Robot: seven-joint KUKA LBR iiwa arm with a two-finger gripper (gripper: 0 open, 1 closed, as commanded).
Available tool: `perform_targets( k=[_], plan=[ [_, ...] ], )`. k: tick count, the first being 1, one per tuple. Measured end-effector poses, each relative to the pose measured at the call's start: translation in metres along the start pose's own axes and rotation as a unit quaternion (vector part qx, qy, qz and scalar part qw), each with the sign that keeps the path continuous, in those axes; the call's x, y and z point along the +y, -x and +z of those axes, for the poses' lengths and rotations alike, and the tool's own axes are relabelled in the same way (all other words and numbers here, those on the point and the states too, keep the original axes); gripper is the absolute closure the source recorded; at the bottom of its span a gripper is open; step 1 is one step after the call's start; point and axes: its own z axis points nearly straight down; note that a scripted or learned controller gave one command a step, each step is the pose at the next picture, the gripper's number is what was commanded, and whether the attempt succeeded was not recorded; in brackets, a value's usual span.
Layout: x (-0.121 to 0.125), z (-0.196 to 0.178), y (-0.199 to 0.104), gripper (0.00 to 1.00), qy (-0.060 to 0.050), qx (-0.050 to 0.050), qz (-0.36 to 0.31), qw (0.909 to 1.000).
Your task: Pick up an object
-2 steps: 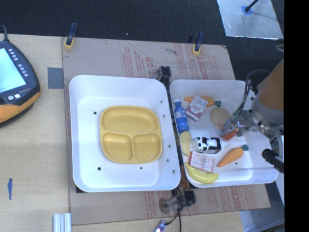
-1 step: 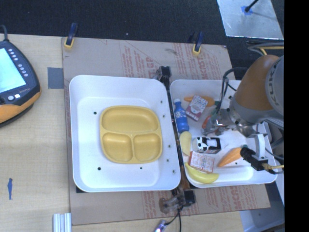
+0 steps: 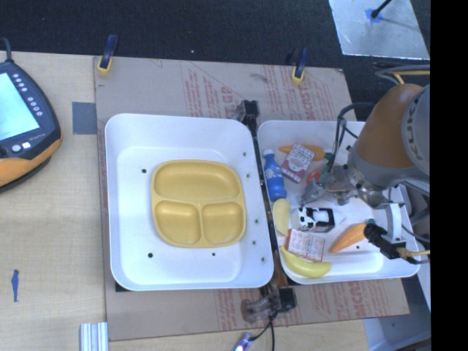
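The right white bin [image 3: 344, 273] holds several small items. Along its left wall lies a blue bottle [image 3: 274, 179], with a red-and-white packet [image 3: 298, 157] beside it. A black-and-white toy [image 3: 315, 219] is in the middle, an orange carrot piece [image 3: 349, 237] lies to its right, and a yellow banana [image 3: 306, 267] lies at the front with a small printed packet [image 3: 306, 245] on it. My gripper [image 3: 316, 189] reaches in from the right, low over the bin's middle, just above the black-and-white toy and right of the bottle. Nothing is visibly held.
The left white bin [image 3: 124, 196] holds a yellow divided plate [image 3: 197, 202]. The grey arm with its orange band [image 3: 387, 126] covers the right bin's back right part. A teach pendant [image 3: 22, 123] lies on the bench at far left. Clamps stand at the board's back edge.
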Motion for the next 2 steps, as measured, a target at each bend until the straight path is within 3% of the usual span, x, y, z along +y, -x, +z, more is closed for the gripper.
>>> perform_targets(
  k=[1, 2],
  plan=[
    [0.072, 0.003, -0.003, 0.0, 0.001, 0.001, 0.002, 1.0],
    [0.037, 0.003, 0.005, 0.0, 0.0, 0.0, 0.001, 1.0]
  ],
)
